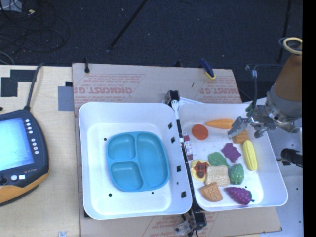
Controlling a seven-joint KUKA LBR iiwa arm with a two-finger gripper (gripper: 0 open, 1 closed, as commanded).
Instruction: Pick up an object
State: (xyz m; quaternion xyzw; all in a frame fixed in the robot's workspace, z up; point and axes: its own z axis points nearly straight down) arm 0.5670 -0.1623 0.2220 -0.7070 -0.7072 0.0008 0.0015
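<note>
Approach step: the pincer (240, 127) hovers over the right bin (276, 191) (state: cannot tell). Next, lower onto the orange piece (241, 138) just beneath.

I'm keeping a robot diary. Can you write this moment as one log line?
claw: over right bin, above small orange piece | nearby: carrot, corn | left bin: blue tray

Arm: we see it enter from the right, grey, with an orange band above the wrist.
Wrist: angled leftward and down.
Hand (240, 128): low, pointing left; we cannot tell how its fingers stand.
</note>
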